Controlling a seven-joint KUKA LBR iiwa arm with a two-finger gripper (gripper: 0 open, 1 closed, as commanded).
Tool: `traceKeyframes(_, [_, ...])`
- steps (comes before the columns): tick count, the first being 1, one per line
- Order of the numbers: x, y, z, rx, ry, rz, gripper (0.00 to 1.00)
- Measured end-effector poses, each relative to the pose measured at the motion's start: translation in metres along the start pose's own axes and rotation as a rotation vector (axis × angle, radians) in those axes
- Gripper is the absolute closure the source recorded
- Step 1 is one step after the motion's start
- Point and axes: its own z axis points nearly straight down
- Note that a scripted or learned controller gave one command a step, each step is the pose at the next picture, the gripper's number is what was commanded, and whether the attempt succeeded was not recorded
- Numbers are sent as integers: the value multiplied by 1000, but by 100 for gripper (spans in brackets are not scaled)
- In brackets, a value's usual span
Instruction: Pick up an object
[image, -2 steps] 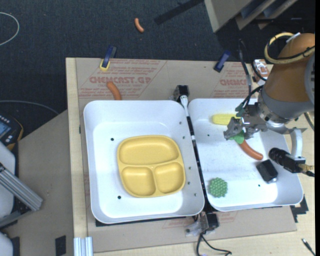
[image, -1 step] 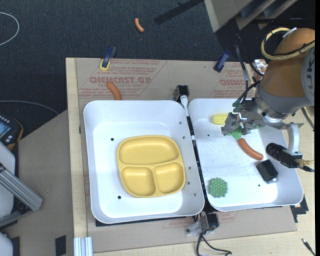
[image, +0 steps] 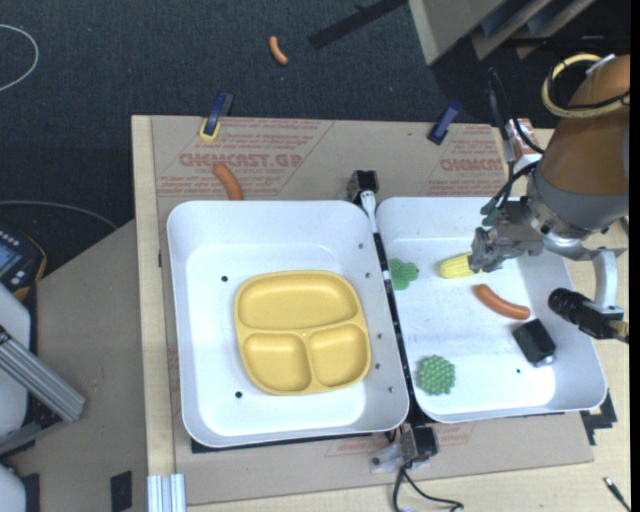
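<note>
The right bin (image: 560, 395) holds a yellow corn piece (image: 453, 267), an orange sausage (image: 501, 301), a small green broccoli piece (image: 403, 272), a round green broccoli head (image: 435, 374) and a black block (image: 534, 341). My gripper (image: 486, 254) is low in this bin, right at the corn's right end and just above the sausage's left tip. I see nothing lifted off the bin floor.
The left bin (image: 200, 250) holds a yellow divided plate (image: 300, 330). Another orange sausage (image: 228, 181) lies on the cardboard behind the left bin, and one more (image: 278, 50) on the dark floor. Blue clamps (image: 213, 118) (image: 443, 124) grip the board's far edge.
</note>
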Motion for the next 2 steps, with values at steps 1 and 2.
traceKeyframes(1, [13, -3, -3, 2, 2, -3, 100])
traceKeyframes(2, [7, 3, 17, 7, 2, 0, 100])
